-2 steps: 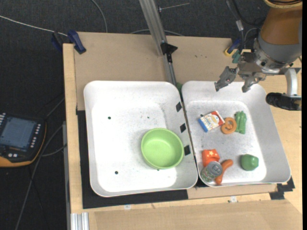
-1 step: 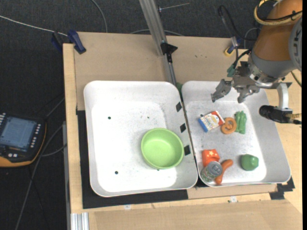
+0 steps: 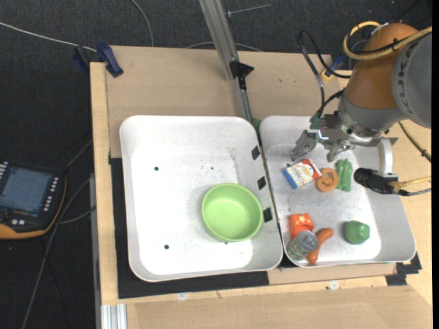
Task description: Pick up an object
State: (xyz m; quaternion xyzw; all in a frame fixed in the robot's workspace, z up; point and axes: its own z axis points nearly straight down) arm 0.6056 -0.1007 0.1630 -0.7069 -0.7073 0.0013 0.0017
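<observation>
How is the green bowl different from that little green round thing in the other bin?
The green bowl is pale lime; the small green ball-like thing is darker. The bowl is far larger and open, hollow side up; the small thing looks solid and rounded. The bowl sits in the left bin; the small thing lies among other items in the right bin. Both are green and round.

The arm [image 3: 391, 67] runs off the right edge, the bench [image 3: 171, 81] is cut by the bottom edge, and the small round item [image 3: 302, 244] in the right bin's [image 3: 391, 242] near corner, perhaps a can, is too blurred to name.
</observation>
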